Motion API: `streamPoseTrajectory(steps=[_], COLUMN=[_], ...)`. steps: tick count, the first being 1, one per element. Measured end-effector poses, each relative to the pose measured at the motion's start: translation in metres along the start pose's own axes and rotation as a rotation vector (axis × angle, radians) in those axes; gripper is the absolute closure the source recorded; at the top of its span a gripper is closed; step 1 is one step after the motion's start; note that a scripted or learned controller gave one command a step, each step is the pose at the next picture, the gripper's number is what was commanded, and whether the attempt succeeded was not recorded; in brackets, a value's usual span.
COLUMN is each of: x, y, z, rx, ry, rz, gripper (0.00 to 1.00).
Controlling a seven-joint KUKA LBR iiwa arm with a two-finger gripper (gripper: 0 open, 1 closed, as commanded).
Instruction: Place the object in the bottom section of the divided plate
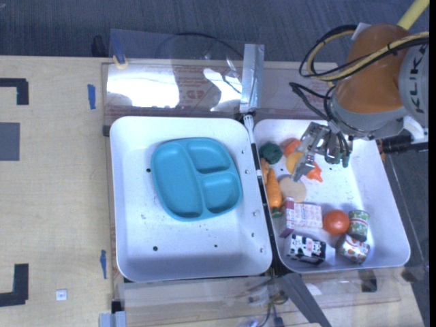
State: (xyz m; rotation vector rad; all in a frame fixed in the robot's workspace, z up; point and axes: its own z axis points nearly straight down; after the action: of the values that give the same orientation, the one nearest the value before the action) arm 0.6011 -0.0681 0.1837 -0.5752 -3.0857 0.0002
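A blue divided plate [196, 178] lies in the left white bin [129, 251], with one large section on its left and two smaller ones on its right. My gripper [308, 163] hangs over the upper left part of the right bin [392, 216]. It is just above a small yellow piece [293, 161] and an orange piece [314, 174]. Nothing can be seen held in it. A green item [270, 152] and an orange carrot [273, 190] lie close to its left, by the bin's wall.
The right bin also holds a beige disc [294, 190], a pink-and-white box [303, 216], a red tomato [336, 221], two small cans [357, 225] [352, 249] and a black-and-white carton [305, 248]. A clear plastic sheet [177, 80] stands behind the bins.
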Motion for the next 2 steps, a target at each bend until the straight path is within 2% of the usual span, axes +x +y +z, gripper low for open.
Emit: streamPoseTrajectory(steps=[1,2], x=[-0.015,0.026], y=[0.076,0.168], z=[0.001,-0.019], rx=[-0.003,-0.004], ry=[-0.003,-0.003], rz=[0.324,0.415], gripper=[1.00,1.00])
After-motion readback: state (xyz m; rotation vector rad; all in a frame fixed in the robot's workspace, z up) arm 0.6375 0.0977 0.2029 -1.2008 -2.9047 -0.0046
